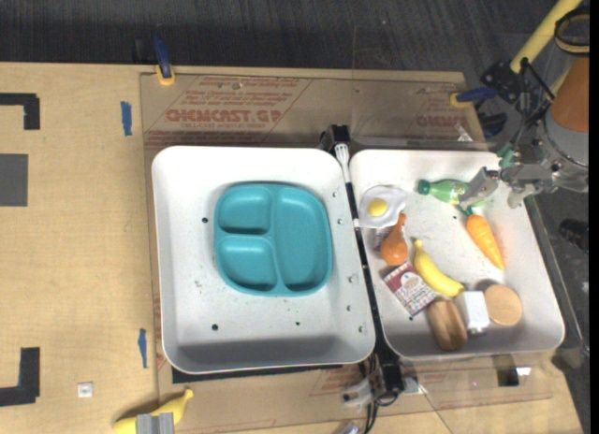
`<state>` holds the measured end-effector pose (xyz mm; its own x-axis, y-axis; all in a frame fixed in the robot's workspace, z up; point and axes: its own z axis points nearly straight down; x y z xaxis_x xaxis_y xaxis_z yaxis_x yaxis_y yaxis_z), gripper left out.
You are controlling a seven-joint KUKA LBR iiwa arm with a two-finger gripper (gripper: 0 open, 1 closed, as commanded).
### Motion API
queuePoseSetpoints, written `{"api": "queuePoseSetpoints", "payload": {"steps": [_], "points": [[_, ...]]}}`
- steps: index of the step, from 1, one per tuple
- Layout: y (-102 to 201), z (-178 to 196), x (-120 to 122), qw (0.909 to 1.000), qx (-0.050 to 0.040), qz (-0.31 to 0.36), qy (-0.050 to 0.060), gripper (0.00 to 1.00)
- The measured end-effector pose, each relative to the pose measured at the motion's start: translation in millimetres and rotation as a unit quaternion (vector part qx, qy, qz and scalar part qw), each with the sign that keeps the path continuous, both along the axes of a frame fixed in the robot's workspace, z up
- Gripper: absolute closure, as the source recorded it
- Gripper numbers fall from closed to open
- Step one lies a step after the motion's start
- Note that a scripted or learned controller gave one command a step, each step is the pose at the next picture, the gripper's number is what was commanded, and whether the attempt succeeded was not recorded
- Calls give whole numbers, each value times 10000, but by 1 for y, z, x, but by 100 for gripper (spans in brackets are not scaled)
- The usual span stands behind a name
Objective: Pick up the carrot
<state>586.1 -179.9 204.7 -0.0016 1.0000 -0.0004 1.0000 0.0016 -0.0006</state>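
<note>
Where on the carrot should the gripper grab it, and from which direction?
Probably across the thick middle of the carrot, coming straight down from above. It lies flat on the floor of the right bin, slanting with its tip toward the lower right, with bare floor along both long sides. The fingers should close across its width, not along it. The gripper is just above its upper end.

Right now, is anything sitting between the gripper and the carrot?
Nothing visible. The gripper hangs just above the carrot near the right bin's far edge. The green bottle lies to the left of that line, the banana below and left.
</note>
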Motion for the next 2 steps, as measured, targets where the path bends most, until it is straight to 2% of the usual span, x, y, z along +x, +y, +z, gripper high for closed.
{"api": "queuePoseSetpoints", "payload": {"steps": [1,2], "points": [[-22,-108,2,10000,14,66,12,0],[-22,-95,4,10000,-7,74,-22,100]]}}
